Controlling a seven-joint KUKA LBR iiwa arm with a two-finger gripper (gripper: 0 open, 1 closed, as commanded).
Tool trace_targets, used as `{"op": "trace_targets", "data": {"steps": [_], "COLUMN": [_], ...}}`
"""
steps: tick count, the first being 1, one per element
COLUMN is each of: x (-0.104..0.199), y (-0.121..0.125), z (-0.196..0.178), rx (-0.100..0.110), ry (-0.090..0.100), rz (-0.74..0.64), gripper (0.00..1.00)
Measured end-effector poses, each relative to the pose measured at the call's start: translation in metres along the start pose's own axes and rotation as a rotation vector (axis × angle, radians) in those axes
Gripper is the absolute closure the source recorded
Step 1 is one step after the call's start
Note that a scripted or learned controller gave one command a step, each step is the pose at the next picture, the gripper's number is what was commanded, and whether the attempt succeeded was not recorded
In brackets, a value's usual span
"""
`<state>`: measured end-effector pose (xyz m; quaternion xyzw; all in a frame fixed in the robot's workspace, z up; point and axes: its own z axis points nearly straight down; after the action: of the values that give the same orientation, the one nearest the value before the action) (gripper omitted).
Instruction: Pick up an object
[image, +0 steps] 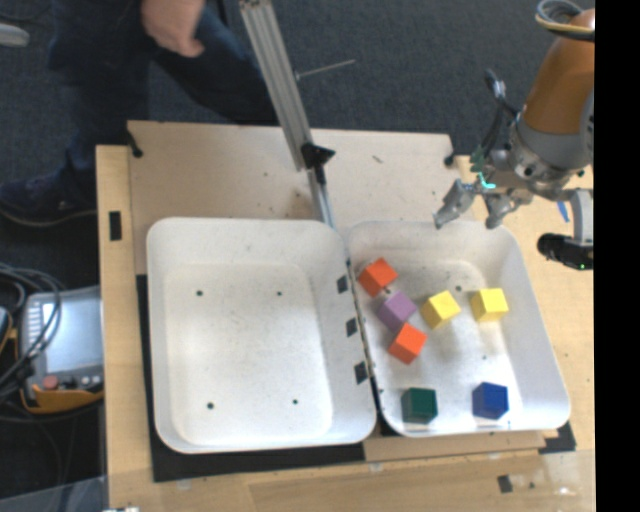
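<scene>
Hanging above the far rim of the right bin (528, 300), the gripper (468, 212) is seen with its two fingers spread apart, and nothing is held between them. The grey arm (560, 90) with its orange band is reached in from the right.

Seven small blocks are kept in the right bin. An orange block (377, 276) is found near the middle wall, with a purple block (396, 308) just below it and a second orange block (407, 343) touching or almost touching the purple one. A yellow block (439, 308) is set near the middle, and another yellow block (489, 303) is placed just to its right, apart from it. A green block (419, 404) and a blue block (490, 399) are laid near the close rim, well apart from each other. The left bin (250, 330) is beside it.

No block is picked yet, so the task is judged to be at its start. The blocks are thought to be light, hard and not easy to break. Their sides look flat and smooth, so a block could slip if it is pinched at a corner. A block should be taken by two flat sides across from each other. The yellow block on the right is guessed to be the easiest, since room is left around it for both fingers. The three crowded blocks are likely to be bumped.
</scene>
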<state>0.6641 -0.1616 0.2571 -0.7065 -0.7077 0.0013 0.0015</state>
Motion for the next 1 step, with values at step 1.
{"op": "trace_targets", "data": {"steps": [1], "x": [-0.0004], "y": [0.0007], "z": [-0.0032], "rx": [-0.004], "ry": [-0.003], "rz": [-0.003], "gripper": [0.0]}}
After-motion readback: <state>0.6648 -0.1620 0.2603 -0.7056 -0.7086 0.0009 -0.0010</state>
